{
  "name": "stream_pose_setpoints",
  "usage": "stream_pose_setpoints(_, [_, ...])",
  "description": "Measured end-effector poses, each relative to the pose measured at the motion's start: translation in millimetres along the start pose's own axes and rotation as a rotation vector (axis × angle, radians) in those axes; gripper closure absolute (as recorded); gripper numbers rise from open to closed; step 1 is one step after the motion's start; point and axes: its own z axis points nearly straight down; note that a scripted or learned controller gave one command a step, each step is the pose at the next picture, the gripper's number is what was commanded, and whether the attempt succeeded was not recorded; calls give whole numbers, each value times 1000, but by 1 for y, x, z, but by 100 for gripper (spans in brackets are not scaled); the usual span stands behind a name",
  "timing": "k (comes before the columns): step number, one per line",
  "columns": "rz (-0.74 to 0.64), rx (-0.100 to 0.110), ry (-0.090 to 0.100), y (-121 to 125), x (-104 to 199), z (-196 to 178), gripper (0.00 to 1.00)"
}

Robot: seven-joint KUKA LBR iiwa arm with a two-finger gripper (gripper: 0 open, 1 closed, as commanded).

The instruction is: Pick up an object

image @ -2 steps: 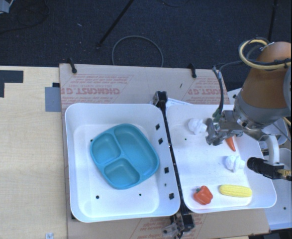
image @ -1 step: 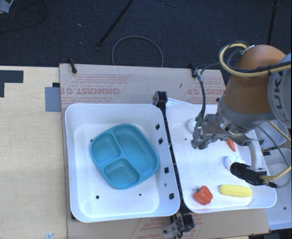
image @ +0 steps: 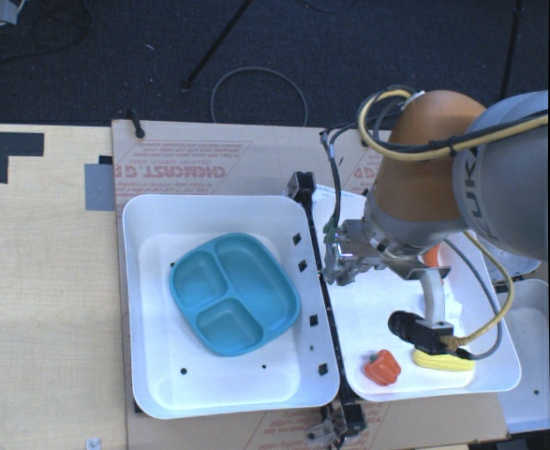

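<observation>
My gripper (image: 343, 262) hangs low over the left side of the right bin (image: 499, 382), close to the divider between the two bins. The bulky orange-banded wrist (image: 429, 172) covers much of that bin's back part. A small red pepper-like object (image: 382, 368) lies near the bin's front edge, well in front of the gripper. To its right lies a yellow banana-like object (image: 443, 361). A bit of an orange object (image: 431, 256) peeks out from behind the arm. I see nothing held at the gripper.
The left bin (image: 153, 382) holds a blue divided plate (image: 232, 292) at its middle. Cardboard (image: 190, 157) lies under both bins. A black clip (image: 302, 186) sits at the divider's back end, and cables trail across the dark floor behind.
</observation>
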Motion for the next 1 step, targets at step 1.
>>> stream_pose_setpoints(1, [-1,0,0,-18,54,-1,100])
